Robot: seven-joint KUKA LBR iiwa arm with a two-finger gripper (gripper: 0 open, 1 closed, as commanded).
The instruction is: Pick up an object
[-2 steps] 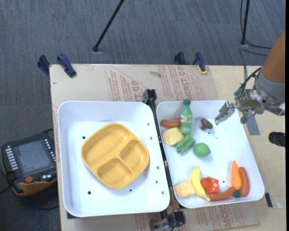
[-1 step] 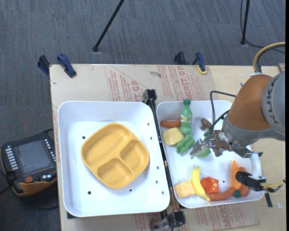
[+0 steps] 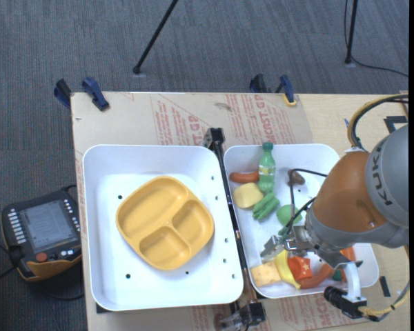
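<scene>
The right bin [image 3: 317, 150] holds several toy foods. At its back stands a green bottle [image 3: 266, 164] with a red sausage [image 3: 244, 177] beside it. Further forward lie a pale yellow lump [image 3: 247, 196], a green pepper [image 3: 265, 206] and a small brown piece [image 3: 296, 178]. Near the front are a yellow banana [image 3: 286, 269], a cheese wedge [image 3: 264, 275] and a red piece [image 3: 300, 267]. My gripper [image 3: 281, 244] hangs low over the front of this bin, just above the banana and beside a round green piece [image 3: 286, 214]. The orange wrist hides the bin's right half.
The left bin [image 3: 96, 185] carries a yellow divided plate [image 3: 165, 222]. A black divider [image 3: 221, 178] runs between the bins. Blue clamps [image 3: 95, 92] grip the bench's back edge. A teach pendant [image 3: 41, 233] lies on the floor at left.
</scene>
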